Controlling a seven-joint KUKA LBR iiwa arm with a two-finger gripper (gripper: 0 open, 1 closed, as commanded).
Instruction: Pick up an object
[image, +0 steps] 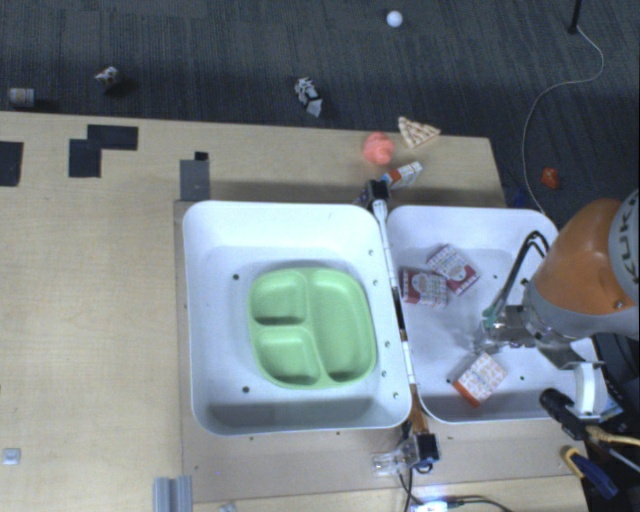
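white plastic, two shallow bins side by side on a pale wooden bench (90, 330). camera view, single fixed look-down: the left bin (210, 240) holds a green divided tray (312, 326) lying flat near its middle. the right bin (520, 225) holds the candidates: a small red-and-white packet (453, 266) toward the upper left, a second printed packet (424, 288) just beside and touching or nearly touching it, and an orange-edged packet (480, 379) lying flat near the front wall. the arm (590, 275) reaches in from the right, orange band showing, and the gripper (497, 333) sits low over the right bin floor, just above and slightly right of the orange-edged packet. nothing is visible between its tips; the finger spacing is too small and shadowed to read, so cannot tell. judgement: the step in hand is the descent onto a target, most likely the orange-edged packet as the nearest item. to do it well, centre the tool over the packet's body rather than its upper corner, align the closing direction across its narrower side, and go down until the tips reach the floor, since a flat packet offers little height to catch. risk: the packet lies close to the front wall, so a push may slide it against the wall instead of gripping it. outside the bins, a pink ball (378, 148) rests on the bench's far edge.
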